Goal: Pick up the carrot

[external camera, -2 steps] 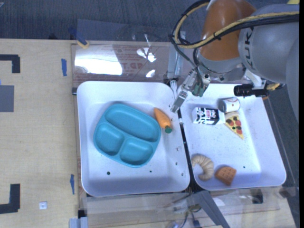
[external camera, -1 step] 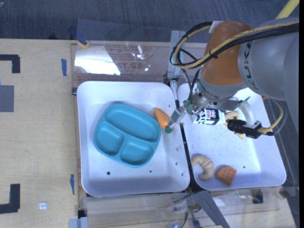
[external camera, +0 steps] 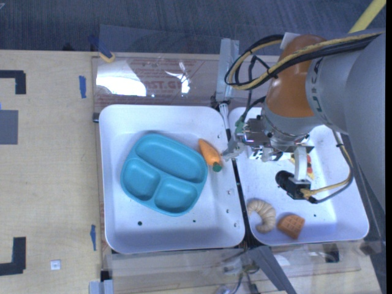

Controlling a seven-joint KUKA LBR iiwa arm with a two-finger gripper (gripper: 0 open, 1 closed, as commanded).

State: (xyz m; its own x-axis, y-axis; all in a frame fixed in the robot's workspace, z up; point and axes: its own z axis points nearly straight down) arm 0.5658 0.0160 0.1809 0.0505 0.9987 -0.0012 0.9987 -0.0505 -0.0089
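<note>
Lying at the centre of the frame, the carrot (external camera: 210,153) is being seen in the left bin (external camera: 116,225), just beside the upper right rim of the blue divided plate (external camera: 164,173) and close to the wall shared with the right bin (external camera: 349,225). Its orange body is being pointed toward the upper left and its small green tip toward the lower right. The gripper (external camera: 236,147) is being held just right of the carrot, over the divide between the bins, and whether it is parted or closed cannot be told from this angle; nothing is being seen held in it. The carrot is being judged a light, stiff toy, probably smooth plastic and a little slippery, not fragile; because it tapers, a hold across the thicker middle of the orange body is being judged safer than one at the narrow green end. One carrot, one plate and two bins are being counted; in the lower part of the right bin, one croissant (external camera: 262,215) and one waffle-like brown piece (external camera: 291,225) are lying side by side.
</note>
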